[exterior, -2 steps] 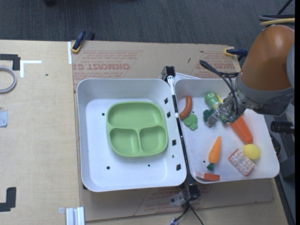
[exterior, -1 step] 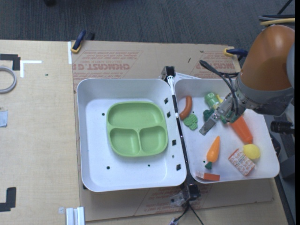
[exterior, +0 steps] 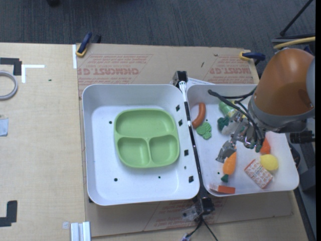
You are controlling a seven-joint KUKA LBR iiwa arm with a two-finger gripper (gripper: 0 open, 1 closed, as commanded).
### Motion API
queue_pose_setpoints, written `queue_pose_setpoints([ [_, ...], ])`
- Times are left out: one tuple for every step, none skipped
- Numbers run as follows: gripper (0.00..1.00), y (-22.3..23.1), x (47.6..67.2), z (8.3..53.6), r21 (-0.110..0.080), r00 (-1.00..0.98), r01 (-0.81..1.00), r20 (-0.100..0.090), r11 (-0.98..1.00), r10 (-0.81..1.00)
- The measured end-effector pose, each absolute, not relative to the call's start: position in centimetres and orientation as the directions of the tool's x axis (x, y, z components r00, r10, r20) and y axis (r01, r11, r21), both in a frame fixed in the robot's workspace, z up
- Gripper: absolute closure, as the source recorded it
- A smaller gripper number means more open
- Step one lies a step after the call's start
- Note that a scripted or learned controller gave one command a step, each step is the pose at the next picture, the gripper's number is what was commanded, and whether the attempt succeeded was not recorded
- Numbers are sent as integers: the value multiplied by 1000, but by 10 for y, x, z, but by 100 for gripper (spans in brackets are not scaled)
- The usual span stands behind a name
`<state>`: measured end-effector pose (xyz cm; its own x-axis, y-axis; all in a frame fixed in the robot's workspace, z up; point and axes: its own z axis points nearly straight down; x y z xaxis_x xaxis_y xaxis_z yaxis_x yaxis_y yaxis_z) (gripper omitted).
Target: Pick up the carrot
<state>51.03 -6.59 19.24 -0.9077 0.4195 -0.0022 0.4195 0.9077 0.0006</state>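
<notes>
The carrot [exterior: 230, 163] is a small orange piece with a green end, lying in the right bin [exterior: 286, 185] near its front middle. My gripper [exterior: 226, 152] hangs from the orange-banded wrist [exterior: 286, 87] and its tip is just above the carrot's upper end, touching or almost touching it. The carrot lies on the bin floor. The wrist and cables hide the bin area to the right of the gripper.
Sharing the right bin are a sausage [exterior: 199, 114], a green broccoli piece [exterior: 203, 130], a yellow lemon [exterior: 269, 161], a red-and-white packet [exterior: 258, 174] and a red piece [exterior: 225, 189]. The left bin [exterior: 95, 134] holds a green divided plate [exterior: 147, 137].
</notes>
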Motion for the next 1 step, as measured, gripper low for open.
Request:
queue_pose_setpoints([
  [0, -99, 518, 92, 0, -940, 341, -2, 940, 341],
])
